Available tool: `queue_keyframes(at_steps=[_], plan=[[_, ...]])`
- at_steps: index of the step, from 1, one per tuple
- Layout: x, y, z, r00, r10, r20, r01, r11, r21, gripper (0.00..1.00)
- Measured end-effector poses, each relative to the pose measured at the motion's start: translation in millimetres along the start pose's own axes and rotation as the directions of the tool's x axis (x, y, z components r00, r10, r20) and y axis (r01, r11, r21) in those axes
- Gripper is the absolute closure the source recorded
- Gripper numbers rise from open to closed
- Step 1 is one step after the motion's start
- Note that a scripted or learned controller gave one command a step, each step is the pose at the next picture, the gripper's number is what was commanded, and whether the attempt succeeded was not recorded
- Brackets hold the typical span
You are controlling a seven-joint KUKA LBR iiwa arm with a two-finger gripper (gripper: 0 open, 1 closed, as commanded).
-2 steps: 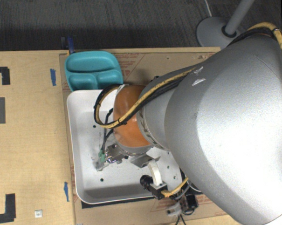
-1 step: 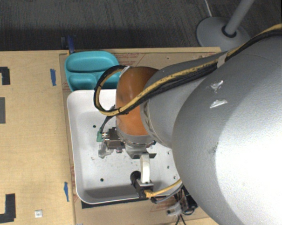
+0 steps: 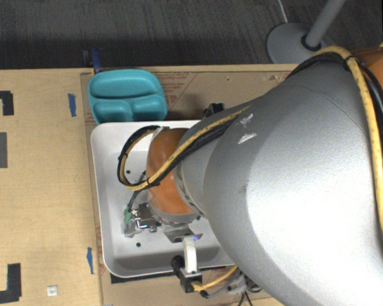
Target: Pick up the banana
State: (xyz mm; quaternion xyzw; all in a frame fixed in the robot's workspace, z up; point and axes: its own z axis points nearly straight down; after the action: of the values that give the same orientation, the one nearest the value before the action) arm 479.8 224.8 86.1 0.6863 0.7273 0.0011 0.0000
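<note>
My grey arm reaches in from the right and covers most of the view. Its orange band [image 3: 164, 172] and wrist hang low over the left white bin [image 3: 110, 184]. The gripper [image 3: 136, 222] points down into the near part of that bin, with metal parts and a small green piece visible at its tip. The wrist hides the fingers. I see no banana; the arm covers most of the bin floor and the whole right bin.
A teal plastic tray [image 3: 127, 95] lies just beyond the bin's far edge. Black and yellow cables [image 3: 131, 159] loop out from the wrist over the bin. Brown cardboard bench [image 3: 41, 187] stretches to the left, marked with blue tape bits.
</note>
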Motion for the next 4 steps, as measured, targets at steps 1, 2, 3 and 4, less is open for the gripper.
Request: queue_keyframes(at_steps=[1, 2, 3, 4], plan=[[-19.5, 102.4, -66.8, 0.901, 0.434, 0.002, -0.434, 0.901, 0.001, 0.00], [-56.9, 45.8, -24.4, 0.835, 0.550, 0.005, -0.550, 0.835, 0.005, 0.00], [-1.0, 18.1, -20.8, 0.751, 0.660, 0.005, -0.660, 0.751, 0.005, 0.00], [-4.0, 70.0, -107.6, 0.740, 0.672, 0.003, -0.672, 0.740, 0.001, 0.00]])
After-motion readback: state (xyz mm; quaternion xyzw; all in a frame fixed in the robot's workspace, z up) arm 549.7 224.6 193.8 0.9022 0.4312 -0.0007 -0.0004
